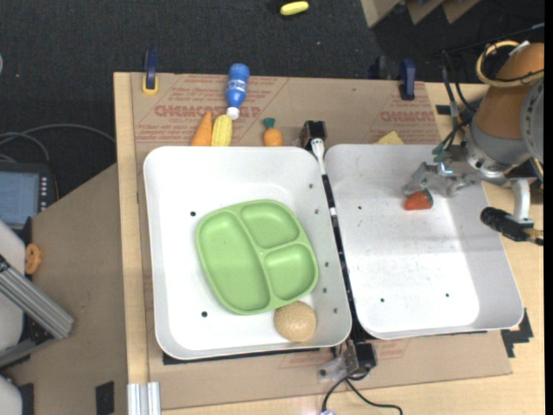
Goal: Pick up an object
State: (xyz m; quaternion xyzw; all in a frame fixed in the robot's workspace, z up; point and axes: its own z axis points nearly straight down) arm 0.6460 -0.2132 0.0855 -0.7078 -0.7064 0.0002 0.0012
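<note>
My gripper point(429, 182) is low in the right bin point(406, 292), can't tell its grip | small red-orange toy point(418, 201) lies just under it | green tray point(255, 256), tan ball point(295, 322) in left bin point(173, 232)

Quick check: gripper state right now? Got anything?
Gripper: low over the right bin, right above the small red object. Open or closed cannot be told, and no grasp is visible.
</note>
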